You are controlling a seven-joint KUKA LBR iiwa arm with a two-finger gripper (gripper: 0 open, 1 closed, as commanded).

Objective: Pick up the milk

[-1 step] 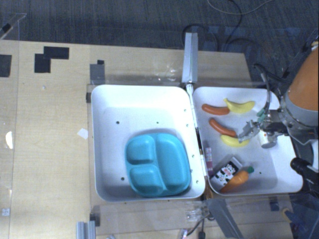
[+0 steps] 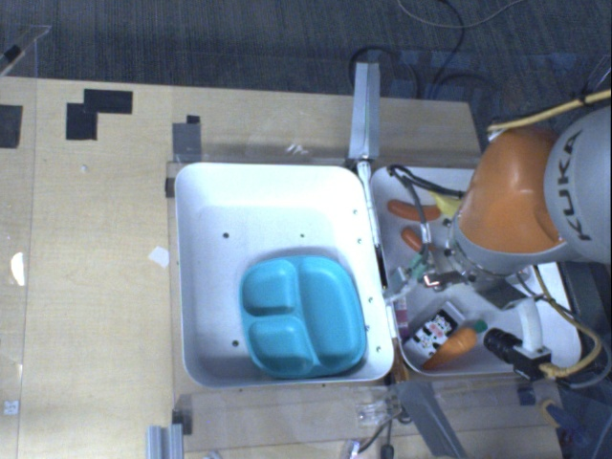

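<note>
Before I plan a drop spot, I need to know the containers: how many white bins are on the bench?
2. The left bin holds a blue tray; the right bin, beside it, lies partly under the arm.

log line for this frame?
arm: over right bin | hand: low in bin | milk: lying free by carrot | left bin: blue tray

Left bin (image 2: 206, 256): open floor along far and left sides; near-right portion occupied by blue compartment tray (image 2: 303, 316); right bin (image 2: 390, 191): largely covered by arm (image 2: 521, 194); carrot (image 2: 451, 345) and small carton (image 2: 432, 329) crowded at near edge.
</note>
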